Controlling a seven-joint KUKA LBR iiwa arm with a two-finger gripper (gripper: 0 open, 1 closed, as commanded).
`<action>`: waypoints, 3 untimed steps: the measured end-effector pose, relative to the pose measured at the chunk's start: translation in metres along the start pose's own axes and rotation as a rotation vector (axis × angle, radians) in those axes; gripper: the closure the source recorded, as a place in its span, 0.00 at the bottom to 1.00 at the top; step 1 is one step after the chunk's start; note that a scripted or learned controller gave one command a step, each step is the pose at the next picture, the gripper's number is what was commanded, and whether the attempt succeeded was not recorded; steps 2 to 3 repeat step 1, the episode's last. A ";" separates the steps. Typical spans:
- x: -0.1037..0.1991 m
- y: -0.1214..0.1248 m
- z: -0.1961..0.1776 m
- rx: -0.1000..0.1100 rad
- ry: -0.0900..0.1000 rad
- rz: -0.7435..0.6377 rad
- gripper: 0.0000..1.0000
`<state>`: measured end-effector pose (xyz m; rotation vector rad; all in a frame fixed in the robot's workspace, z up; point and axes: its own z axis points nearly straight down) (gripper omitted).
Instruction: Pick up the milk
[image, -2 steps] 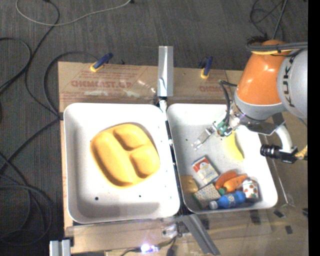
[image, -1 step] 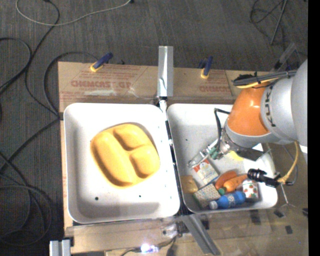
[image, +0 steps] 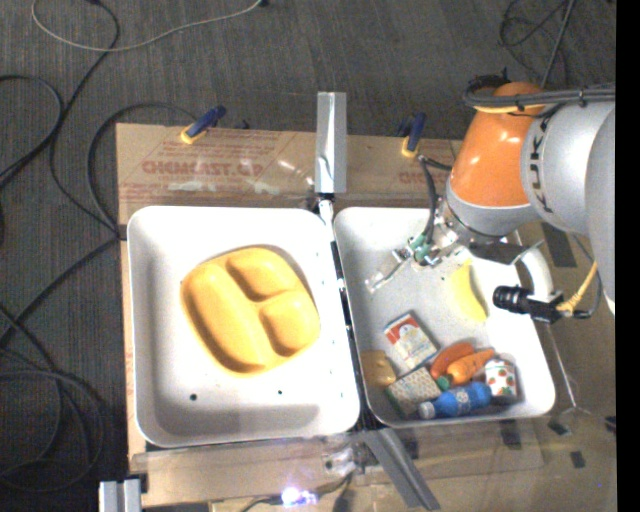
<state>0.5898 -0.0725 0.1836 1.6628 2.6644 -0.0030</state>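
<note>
The gripper (image: 395, 265), fingers apart and holding nothing, hangs over the far end of the right bin (image: 352, 300), the milk carton (image: 409, 339) lying toward its near edge, unreached.

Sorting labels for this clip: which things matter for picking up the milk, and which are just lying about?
Job:
milk carton
gripper
right bin

Lying about:
yellow tray
left bin
blue bottle
carrot
banana
</note>
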 end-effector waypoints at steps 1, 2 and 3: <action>-0.033 -0.043 0.095 -0.007 -0.003 -0.163 0.00; -0.033 -0.043 0.095 -0.007 -0.003 -0.163 0.00; -0.033 -0.043 0.095 -0.007 -0.003 -0.163 0.00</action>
